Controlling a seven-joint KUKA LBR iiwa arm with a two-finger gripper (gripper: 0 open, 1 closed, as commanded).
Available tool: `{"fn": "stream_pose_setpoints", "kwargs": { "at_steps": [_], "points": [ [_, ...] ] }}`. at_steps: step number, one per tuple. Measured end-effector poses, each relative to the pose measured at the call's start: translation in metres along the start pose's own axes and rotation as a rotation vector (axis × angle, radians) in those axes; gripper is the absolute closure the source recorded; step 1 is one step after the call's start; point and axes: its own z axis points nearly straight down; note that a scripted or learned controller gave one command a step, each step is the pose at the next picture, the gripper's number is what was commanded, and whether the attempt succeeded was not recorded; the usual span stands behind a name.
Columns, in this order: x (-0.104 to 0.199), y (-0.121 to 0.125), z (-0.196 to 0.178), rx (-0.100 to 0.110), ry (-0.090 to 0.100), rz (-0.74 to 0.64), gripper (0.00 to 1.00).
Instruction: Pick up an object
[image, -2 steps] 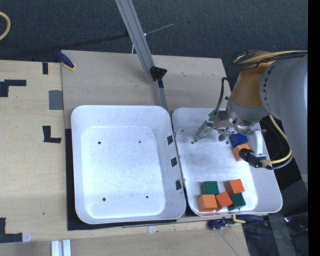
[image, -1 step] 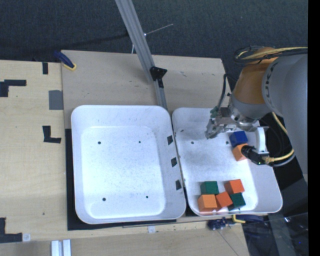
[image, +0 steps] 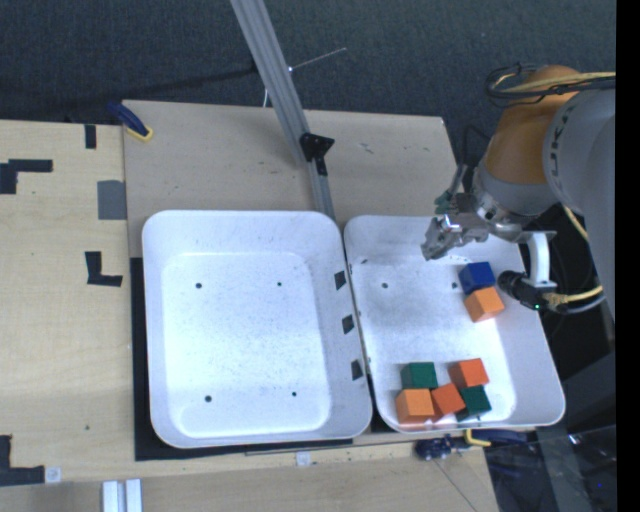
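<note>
1. Pale wooden bench (image: 60, 330) is seen from above at a slant, bearing two shallow white bins side by side: a left white bin (image: 160, 300) and a right white bin (image: 400, 300), with a grey metal rail (image: 285, 90) crossing the bench behind them.
2. The grey arm with the orange band (image: 530, 140) is brought in from the right, and its two-finger gripper (image: 440, 240) is placed low over the far part of the right white bin.
3. A small blue cube (image: 477, 274) is found just beside the gripper, toward the near right, with a small orange cube (image: 485, 303) touching it on the near side.
4. A cluster of orange and green cubes (image: 442, 390) is set well apart, at the near edge of the same bin.
5. The blue cube is judged the nearest candidate; a short shift toward the near right would be needed before any closing.
6. Nothing is seen between the fingertips, and whether they are spread or closed cannot be told, since they are too small and blurred.
</note>
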Motion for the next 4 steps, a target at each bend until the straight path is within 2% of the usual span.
{"fn": "stream_pose_setpoints", "kwargs": {
  "at_steps": [2, 4],
  "points": [
    [-0.005, -0.004, -0.087, -0.001, 0.000, -0.001, 1.00],
    [0.108, -0.011, -0.059, 0.006, 0.002, -0.006, 1.00]
  ]
}}
